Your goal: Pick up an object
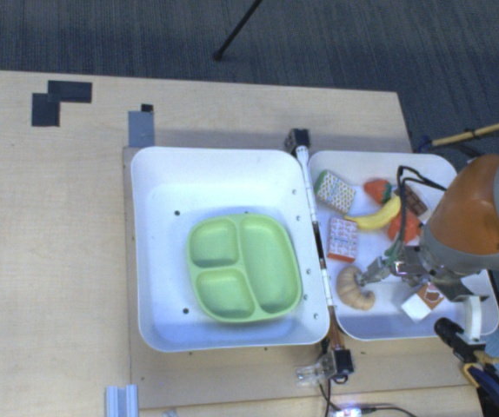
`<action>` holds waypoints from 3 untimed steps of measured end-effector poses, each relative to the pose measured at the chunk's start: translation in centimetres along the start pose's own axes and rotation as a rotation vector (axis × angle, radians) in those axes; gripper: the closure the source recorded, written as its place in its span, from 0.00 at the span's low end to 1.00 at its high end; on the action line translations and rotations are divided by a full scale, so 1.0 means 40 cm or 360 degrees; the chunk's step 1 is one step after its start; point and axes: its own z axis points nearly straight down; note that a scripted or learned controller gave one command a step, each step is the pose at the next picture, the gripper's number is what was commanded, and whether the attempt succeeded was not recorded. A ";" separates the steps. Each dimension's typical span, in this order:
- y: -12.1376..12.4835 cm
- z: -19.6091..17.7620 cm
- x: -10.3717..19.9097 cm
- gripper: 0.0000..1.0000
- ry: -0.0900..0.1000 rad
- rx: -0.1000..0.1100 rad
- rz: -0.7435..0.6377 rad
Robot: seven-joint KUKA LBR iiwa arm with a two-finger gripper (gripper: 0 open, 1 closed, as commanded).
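Note:
The right bin [389,327] holds several small objects. Along its left side lie a green-and-white patterned packet [335,191], a red-and-white box [342,237] and a tan bread-like piece [355,289]. A yellow banana [381,218] lies across the middle with red items [376,188] beside it. A white block [415,307] with a small brown piece [432,298] sits near the front. My gripper [387,270] is low in this bin, just right of the tan piece and below the banana. Nothing is visibly held in it.
The left bin [158,233] carries a green three-compartment plate [243,268]. The grey arm with its orange band [474,215] covers the right bin's right side. Cables and a black connector [341,363] lie at the bench's front edge below the bins.

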 end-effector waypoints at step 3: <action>-0.002 -0.245 0.250 0.00 0.0005 0.0009 -0.0006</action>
